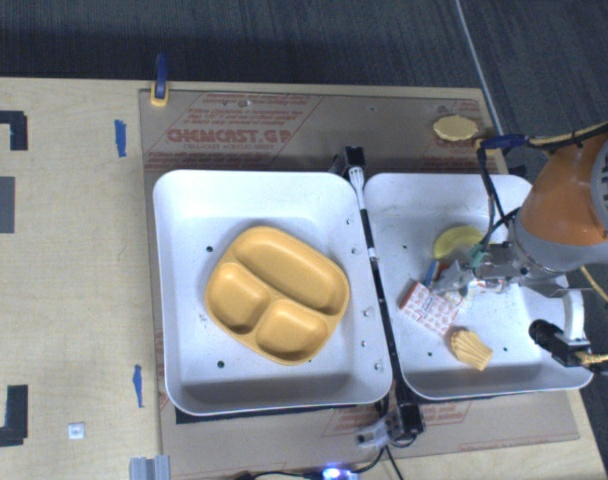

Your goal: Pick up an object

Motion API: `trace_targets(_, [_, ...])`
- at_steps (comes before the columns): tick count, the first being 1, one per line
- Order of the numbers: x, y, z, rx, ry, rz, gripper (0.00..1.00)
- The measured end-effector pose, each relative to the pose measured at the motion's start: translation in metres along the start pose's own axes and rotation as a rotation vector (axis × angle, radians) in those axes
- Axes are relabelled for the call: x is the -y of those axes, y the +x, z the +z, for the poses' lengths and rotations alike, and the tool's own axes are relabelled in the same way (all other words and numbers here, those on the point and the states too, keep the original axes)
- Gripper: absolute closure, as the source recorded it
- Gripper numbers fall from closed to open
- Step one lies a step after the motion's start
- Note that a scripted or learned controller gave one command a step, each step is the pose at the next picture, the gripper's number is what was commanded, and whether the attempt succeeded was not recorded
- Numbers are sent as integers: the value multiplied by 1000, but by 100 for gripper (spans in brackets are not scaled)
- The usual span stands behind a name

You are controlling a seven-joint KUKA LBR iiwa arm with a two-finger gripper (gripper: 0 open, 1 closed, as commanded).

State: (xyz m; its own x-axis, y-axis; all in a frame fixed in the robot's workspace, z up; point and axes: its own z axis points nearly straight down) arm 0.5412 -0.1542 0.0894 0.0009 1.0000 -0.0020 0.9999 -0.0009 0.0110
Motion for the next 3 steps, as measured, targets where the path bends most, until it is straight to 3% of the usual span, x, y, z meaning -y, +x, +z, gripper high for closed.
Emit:
trace_targets(1, [-2,-1,-11,2,-6,1,100])
trace_targets(2, [-69,56,4,-2,7,-3,100])
trace_targets(3, [-19,125,-96,-2,10,-2,100])
